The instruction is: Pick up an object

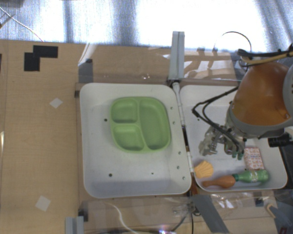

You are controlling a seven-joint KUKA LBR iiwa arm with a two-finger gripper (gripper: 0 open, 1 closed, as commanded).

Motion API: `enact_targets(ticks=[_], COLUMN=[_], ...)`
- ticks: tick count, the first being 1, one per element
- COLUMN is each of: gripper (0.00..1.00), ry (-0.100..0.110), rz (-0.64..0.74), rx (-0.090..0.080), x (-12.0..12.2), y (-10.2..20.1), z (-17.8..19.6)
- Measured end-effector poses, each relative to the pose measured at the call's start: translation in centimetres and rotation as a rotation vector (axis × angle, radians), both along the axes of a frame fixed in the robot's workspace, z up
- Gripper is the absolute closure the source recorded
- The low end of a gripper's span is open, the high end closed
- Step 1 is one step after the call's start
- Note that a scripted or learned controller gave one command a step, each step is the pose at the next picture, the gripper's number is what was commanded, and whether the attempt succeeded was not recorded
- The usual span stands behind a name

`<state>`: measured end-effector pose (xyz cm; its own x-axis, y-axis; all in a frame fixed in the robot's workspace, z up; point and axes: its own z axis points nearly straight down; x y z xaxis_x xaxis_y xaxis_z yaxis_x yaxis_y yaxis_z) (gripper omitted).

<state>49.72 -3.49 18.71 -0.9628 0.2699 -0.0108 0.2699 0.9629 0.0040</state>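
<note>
- Nearest, along the right bin's (281, 179) front edge: one smooth green bottle (252, 176), one orange-brown drumstick (218, 182), one ridged yellow chip-shaped piece (203, 169)
- Just behind them, one small pink patterned box (253, 158)
- The metal gripper (219, 145) hangs above these; how its fingers stand cannot be told, nothing seen held
- Left bin (95, 169): one glossy green plate (139, 124) with three sections
</note>
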Motion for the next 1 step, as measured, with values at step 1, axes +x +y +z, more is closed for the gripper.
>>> enact_targets(ticks=[1], gripper=[1.00], ry=[0.003], rz=[0.197], rx=[-0.004], x=[-0.80], y=[-3.02], z=[-0.14])
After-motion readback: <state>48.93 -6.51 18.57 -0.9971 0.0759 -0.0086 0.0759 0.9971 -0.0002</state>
